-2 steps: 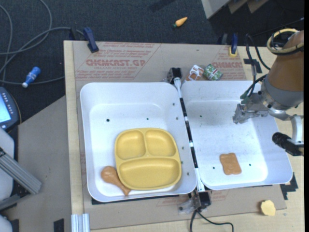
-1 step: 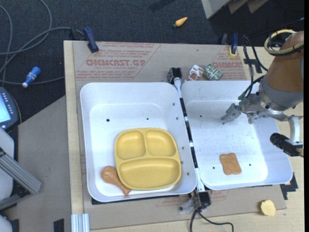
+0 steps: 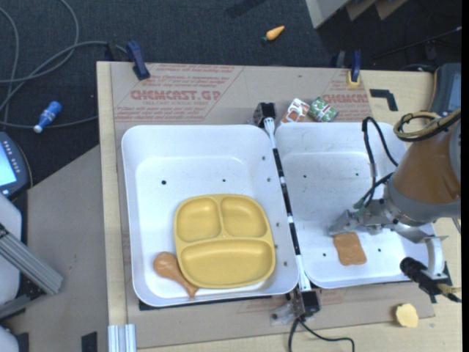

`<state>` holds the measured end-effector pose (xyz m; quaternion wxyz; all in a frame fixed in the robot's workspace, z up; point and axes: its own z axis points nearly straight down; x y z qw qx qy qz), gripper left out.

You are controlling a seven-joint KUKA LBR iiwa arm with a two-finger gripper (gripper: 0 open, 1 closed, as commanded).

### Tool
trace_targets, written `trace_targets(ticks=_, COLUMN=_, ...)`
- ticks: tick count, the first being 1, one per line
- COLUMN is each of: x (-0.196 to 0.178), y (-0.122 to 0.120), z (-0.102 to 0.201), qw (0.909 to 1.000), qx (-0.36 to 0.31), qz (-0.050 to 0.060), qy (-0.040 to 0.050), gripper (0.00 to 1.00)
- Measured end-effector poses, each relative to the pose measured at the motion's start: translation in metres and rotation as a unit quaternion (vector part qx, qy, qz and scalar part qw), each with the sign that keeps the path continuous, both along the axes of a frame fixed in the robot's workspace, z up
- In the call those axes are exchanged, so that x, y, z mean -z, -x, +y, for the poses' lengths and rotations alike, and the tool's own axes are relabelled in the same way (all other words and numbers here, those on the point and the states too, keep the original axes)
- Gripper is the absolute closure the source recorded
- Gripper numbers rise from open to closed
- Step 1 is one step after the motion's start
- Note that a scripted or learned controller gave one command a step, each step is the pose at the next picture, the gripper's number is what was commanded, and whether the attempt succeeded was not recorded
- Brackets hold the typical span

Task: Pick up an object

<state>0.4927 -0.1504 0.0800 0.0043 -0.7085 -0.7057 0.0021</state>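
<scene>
1. I am watching the claw (image 3: pixel 350 224) hanging low in the right bin (image 3: pixel 322 160), its tip just above the tan slab (image 3: pixel 350 248) that looks like a toast-shaped toy. I cannot tell whether the claw is apart or together; the wrist is hiding it.
2. The slab is lying flat on the bin floor, near the front wall, touching or just under the claw tip. Nothing is showing between the claw's parts, so I am judging the pick as not yet made: the approach looks done, the grasp and lift are left.
3. The grey arm with its orange band (image 3: pixel 429 174) is reaching in from the right, cables looping over it.
4. In the left bin (image 3: pixel 139 167), a yellow divided plate (image 3: pixel 223 240) is sitting with a drumstick-shaped toy (image 3: pixel 172 268) just beside its front-left corner, both untouched.
5. Outward: small packets (image 3: pixel 311 111) are lying behind the bins, a yellow lump (image 3: pixel 406 314) on the bench near the front right, an orange bit (image 3: pixel 274 32) and a blue item (image 3: pixel 48 114) on the floor.
6. Writing: I am reading "CHEMCAST GP" in red on the brown sheet (image 3: pixel 176 94) under the bins; smaller lines are too fine to read.
</scene>
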Motion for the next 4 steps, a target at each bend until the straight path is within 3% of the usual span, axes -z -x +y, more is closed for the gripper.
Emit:
trace_targets(ticks=1, x=-0.015, y=-0.073, z=-0.005, qw=1.0, qx=-0.004, qz=-0.008, qy=0.0028, gripper=0.0)
trace_targets(ticks=2, x=-0.003, y=-0.007, z=0.017, qw=1.0, qx=-0.001, qz=0.0, qy=-0.0004, gripper=0.0)
trace_targets(ticks=3, x=-0.073, y=0.014, z=0.009, qw=1.0, qx=-0.001, qz=-0.006, qy=0.0024, gripper=0.0)
trace_targets(ticks=4, x=-0.025, y=0.015, z=0.039, qw=1.0, qx=-0.003, qz=-0.002, qy=0.0, gripper=0.0)
